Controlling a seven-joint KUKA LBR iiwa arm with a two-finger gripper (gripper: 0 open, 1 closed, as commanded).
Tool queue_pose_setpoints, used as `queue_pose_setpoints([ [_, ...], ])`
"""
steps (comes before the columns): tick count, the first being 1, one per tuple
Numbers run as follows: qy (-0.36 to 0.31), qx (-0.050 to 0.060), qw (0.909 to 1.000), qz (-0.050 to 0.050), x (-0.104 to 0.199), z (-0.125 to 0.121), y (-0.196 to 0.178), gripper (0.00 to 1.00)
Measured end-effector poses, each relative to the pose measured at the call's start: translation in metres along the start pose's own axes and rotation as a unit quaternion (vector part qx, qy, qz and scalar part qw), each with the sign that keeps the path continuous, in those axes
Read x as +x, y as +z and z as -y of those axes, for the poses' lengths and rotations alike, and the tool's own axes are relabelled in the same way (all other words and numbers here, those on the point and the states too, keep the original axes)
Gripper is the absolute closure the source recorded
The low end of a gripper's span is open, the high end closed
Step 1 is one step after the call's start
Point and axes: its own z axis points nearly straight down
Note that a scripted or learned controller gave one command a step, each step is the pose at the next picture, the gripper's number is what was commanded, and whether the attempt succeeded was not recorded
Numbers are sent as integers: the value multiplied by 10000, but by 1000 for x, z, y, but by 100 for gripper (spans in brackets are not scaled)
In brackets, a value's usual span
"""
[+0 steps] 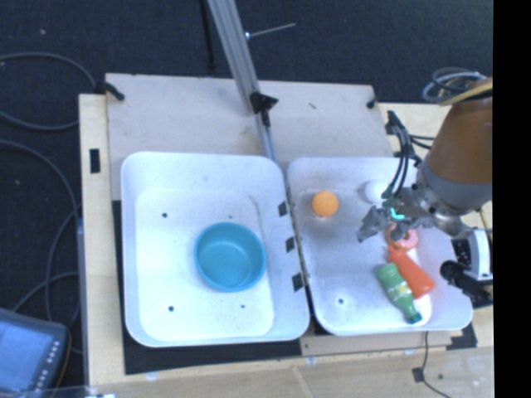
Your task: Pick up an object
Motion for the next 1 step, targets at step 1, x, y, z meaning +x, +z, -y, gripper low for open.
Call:
queue_pose_setpoints([
  [1,-2,-30,10000,3,0,-1,-3,0],
])
